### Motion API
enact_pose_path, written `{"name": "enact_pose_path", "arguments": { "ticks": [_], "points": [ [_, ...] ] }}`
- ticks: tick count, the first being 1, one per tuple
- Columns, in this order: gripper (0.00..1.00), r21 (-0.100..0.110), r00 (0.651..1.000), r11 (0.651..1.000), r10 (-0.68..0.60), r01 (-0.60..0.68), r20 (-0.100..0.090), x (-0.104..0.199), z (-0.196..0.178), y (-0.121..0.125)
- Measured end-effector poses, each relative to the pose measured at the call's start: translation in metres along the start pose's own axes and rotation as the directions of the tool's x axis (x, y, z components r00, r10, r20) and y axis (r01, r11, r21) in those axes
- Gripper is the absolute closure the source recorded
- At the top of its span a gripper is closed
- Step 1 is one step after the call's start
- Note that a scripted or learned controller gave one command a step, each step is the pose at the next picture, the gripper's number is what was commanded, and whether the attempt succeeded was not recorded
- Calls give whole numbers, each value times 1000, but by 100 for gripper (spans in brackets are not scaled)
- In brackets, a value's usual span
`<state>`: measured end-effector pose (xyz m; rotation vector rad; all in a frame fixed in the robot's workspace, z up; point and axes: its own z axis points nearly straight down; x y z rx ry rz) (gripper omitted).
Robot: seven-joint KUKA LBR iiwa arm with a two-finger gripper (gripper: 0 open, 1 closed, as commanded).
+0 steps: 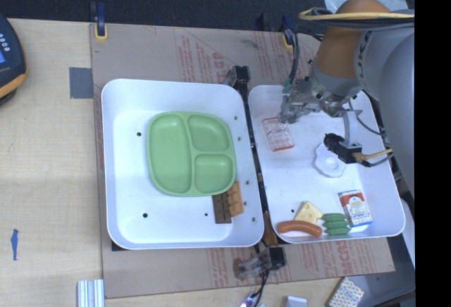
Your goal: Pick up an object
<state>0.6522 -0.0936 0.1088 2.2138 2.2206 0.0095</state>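
Blue clamp (100, 20) on cardboard sheet (176, 52); grey tape patch (80, 82) on wooden bench (42, 179).

**What I can't make out from here**

The arm (366, 45) covers the right bin's (384, 179) far right corner, and I can't see how the gripper (292, 110) fingers stand above the small packet (277, 134). The packet's print is too small to read, as is the label on the red and white carton (356, 209). The brown block (228, 204) slips partly under the green plate (191, 154). The device (10, 55) at the left edge is cut off.
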Motion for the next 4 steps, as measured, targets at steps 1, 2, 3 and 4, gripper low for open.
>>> {"name": "enact_pose_path", "arguments": {
  "ticks": [1,2,3,4],
  "points": [
    [0,1,1000,1000,0,0,0,0,1,0],
    [0,6,1000,1000,-2,2,0,1,13,6],
    [0,5,1000,1000,-2,2,0,0,13,6],
    [0,5,1000,1000,-2,2,0,0,13,6]
  ]
}}
